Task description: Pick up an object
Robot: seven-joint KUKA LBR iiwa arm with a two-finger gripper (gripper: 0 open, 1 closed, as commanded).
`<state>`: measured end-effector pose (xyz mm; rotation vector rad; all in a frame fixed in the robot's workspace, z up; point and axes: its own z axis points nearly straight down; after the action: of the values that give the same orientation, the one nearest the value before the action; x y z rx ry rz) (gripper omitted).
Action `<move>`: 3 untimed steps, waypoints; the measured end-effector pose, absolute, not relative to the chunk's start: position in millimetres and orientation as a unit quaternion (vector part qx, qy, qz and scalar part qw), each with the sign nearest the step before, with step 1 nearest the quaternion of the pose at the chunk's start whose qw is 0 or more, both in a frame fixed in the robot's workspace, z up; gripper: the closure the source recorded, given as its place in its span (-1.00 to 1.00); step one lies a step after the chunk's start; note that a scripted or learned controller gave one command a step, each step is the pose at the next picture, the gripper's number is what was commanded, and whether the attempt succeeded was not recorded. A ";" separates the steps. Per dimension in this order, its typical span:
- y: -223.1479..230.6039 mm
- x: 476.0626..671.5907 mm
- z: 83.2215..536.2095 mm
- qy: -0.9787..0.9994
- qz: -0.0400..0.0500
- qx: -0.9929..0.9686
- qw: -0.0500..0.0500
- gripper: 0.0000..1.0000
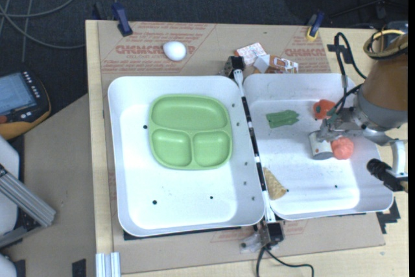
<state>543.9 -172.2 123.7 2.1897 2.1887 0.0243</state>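
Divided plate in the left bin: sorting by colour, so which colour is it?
Pale green, plain, seen clearly in the camera view: divided plate.

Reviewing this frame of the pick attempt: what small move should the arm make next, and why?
Probably a short shift toward the orange-red object, then a descent. The gripper sits low in the right bin, right beside that object, and nothing shows between its fingers. The green piece lies farther off, so the orange-red one looks like the nearest target.

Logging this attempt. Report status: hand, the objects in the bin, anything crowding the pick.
Hand low in right bin, grip unclear. Red-orange object right beside it. Orange piece just behind; green piece apart, toward divider.
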 end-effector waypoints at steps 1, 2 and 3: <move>-211.2 583.7 164.5 0.707 0.000 0.707 0.001 1.00; -210.8 583.5 164.0 0.707 0.000 0.707 0.001 -1.00; -206.0 639.7 87.1 0.708 0.000 0.707 0.000 -1.00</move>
<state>639.7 -206.0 87.1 2.2194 2.2225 -0.0006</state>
